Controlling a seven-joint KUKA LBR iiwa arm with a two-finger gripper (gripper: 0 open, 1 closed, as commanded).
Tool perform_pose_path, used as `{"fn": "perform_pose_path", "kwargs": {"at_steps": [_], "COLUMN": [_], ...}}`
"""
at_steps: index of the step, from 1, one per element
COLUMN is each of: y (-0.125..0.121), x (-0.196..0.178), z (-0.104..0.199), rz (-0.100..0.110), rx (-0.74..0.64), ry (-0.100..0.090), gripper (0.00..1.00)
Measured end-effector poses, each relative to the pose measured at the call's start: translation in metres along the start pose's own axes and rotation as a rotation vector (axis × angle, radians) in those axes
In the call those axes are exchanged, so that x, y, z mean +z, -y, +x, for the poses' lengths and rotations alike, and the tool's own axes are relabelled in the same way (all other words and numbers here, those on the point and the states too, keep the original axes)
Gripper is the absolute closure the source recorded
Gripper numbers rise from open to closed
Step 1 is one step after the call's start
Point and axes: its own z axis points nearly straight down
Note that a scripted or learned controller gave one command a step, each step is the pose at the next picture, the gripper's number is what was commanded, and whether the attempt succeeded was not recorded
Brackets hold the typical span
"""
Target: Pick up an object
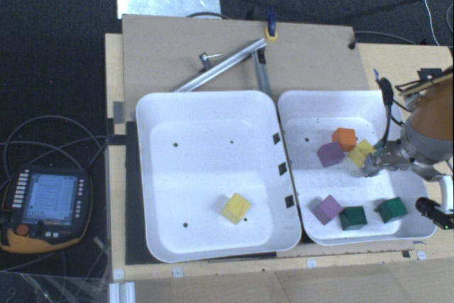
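Over at the right of the frame, the tool (372,165) is hovering low in the right bin (312,110), half hiding a yellow block (360,150); I cannot tell its state. The block is sitting cornerwise, touching an orange block (345,138).

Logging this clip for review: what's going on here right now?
A grey and orange robot arm reaches in from the right over the right bin, its pincer down beside the yellow block near the orange block and a purple block. Nothing can be seen held. Another purple block and two green blocks lie along that bin's near side. The left bin holds one yellow block.
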Motion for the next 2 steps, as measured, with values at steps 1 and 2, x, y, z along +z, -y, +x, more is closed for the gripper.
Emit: {"fn": "perform_pose_path", "kwargs": {"at_steps": [1,2], "y": [0.002,-0.002], "x": [-0.044,-0.088], "z": [0.000,-0.003], "rz": [-0.001,-0.002], "rx": [0.001,0.001], "ry": [0.001,0.001], "gripper": [1.00,1.00]}}
